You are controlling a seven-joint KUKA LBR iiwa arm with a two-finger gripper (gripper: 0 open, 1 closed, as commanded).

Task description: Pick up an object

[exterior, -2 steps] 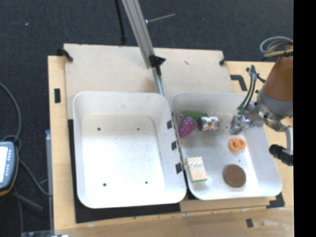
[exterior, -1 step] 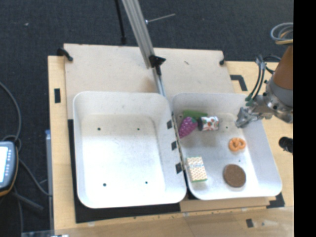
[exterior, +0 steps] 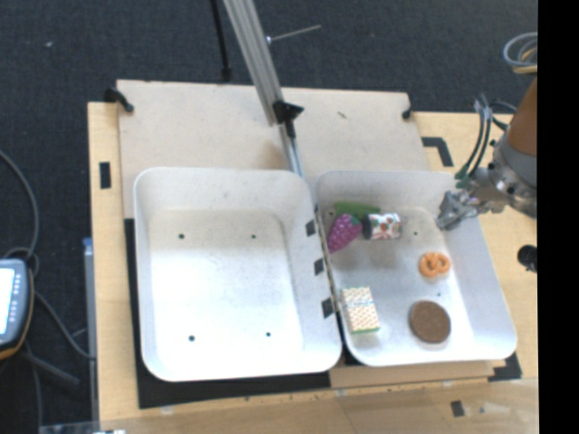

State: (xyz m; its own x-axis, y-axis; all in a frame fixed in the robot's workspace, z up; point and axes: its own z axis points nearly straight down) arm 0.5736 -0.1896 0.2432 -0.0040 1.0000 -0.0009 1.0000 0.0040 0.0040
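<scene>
- Left wide white plastic bin (exterior: 226, 278): nothing in it.
- Right white bin (exterior: 488, 297): brown round disc (exterior: 430, 322), patterned box (exterior: 361, 309), purple grapes (exterior: 343, 231), small can (exterior: 383, 226), orange pretzel (exterior: 434, 264).
- Hand (exterior: 452, 211) above its top right edge; can't tell open or shut.

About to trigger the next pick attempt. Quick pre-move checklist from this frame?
1. Targets present in the right bin: ok. Purple grape bunch, small red-and-white can, orange pretzel, brown cookie, patterned box.
2. Gripper position: ok, over the right bin's upper right rim.
3. Gripper free of any object: cannot tell.
4. Closest target separated from others: ok, the pretzel lies apart.
5. Grapes and can separated: not ok, they sit side by side with a green item behind.
6. Box clear of the wall: not ok, it lies beside the divider.
</scene>
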